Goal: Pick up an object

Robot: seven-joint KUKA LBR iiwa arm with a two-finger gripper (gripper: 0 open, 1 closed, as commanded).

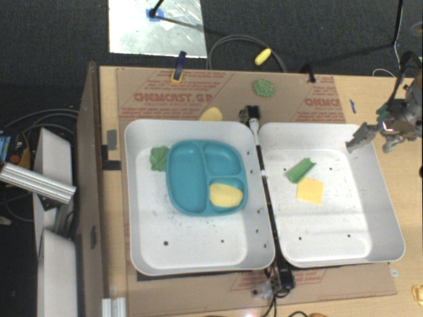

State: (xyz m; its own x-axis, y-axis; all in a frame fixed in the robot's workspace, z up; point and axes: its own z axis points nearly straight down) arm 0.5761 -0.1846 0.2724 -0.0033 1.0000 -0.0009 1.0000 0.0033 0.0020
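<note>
Hovering: gripper (pixel 370 137) at the right bin's (pixel 386 243) far corner; grip state unreadable
Targets: green piece (pixel 301 170) and yellow block (pixel 310 191) left of it, nearly touching
Risk: closing between them; nudging both away

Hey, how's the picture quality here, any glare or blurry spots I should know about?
In the camera view, lighting is even and the bins' contents read sharply: the blue tray, the yellow piece and the green piece. The shiny sheet at the top throws back patchy glare. The gripper at the right edge looks soft and hard to resolve.
</note>
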